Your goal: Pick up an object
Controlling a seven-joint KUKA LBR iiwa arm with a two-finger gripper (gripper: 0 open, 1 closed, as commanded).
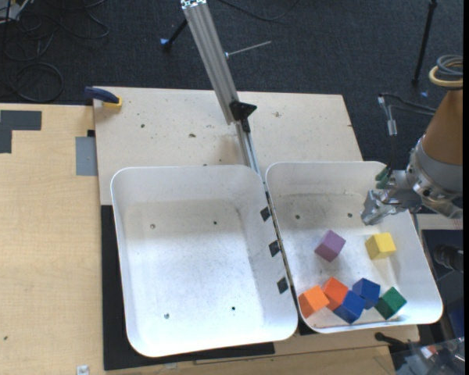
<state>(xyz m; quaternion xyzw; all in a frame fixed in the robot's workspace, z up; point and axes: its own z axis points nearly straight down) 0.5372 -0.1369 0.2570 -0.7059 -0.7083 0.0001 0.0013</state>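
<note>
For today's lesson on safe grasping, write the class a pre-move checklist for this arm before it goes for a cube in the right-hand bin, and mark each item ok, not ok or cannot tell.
1. Target in sight: yellow cube lies alone, apart from its neighbours: ok.
2. Gripper placed near the target: it hangs up and left of the yellow cube, not over it: not ok.
3. Jaws open wide enough: cannot tell.
4. Room around the target: purple cube sits apart to the left: ok.
5. Other cubes easy to grasp: orange, red, blue and green ones crowd the right bin near its front edge: not ok.
</note>
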